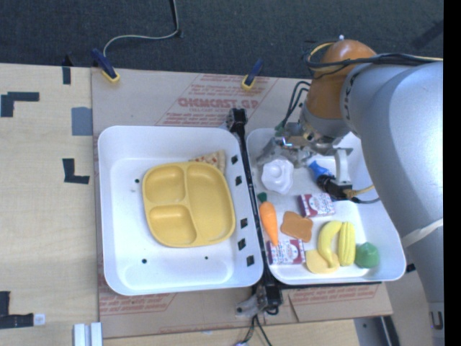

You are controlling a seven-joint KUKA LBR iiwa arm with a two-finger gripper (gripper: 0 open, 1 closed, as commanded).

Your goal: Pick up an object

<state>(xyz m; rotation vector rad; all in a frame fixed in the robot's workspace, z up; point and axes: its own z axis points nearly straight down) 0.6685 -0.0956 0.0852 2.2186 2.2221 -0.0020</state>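
Eyes on the white rounded object (277, 176), sitting in the far left part of the right bin (391, 271), close to the wall shared with the other bin. The gripper (287, 145) hangs right over it, just on its far side, and from this slant I can't make out whether the two touch. Spread or closed, I cannot tell; the wrist hides the business end. Nothing is visibly held.

Just nearer than the white object lies a carrot (269, 222), pointing down the bin's left side, green tip at the far end. Beside it on the right is an orange-brown flat piece (297, 226), and further right and a little farther back, a maroon carton (315, 205). A second maroon carton (286, 252) lies at the near edge, below the carrot. Right of that is a bunch of bananas (333, 245), and a green lump (367, 255) is tucked into the near right corner.

Over in the left bin (114, 215), a yellow divided plate (189, 202) takes the middle, with a pizza-like slice (211, 158) peeking out at its far edge. Both bins rest on a cardboard sheet (209, 99) held by two yellow clamps (105, 65) at the far side.
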